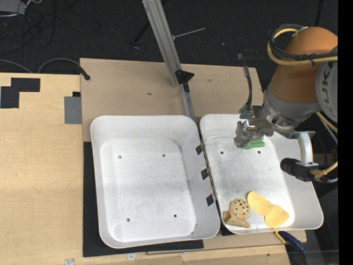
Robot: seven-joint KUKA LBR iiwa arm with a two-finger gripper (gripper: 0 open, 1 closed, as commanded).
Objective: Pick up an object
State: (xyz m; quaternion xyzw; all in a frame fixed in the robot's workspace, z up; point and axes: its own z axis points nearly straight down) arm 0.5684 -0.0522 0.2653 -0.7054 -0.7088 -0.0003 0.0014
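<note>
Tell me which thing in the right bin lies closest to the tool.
The green thing, right under the tool in the bin's far part. The yellow pieces and the speckled tan one lie at the near edge.

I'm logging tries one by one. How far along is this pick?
Done: the hand is down in the right bin, at a green object. In hand: a grasp there looks under way, but a hold is not visible. Left: lifting it out. The yellow pieces and the spotted tan object lie untouched.
</note>
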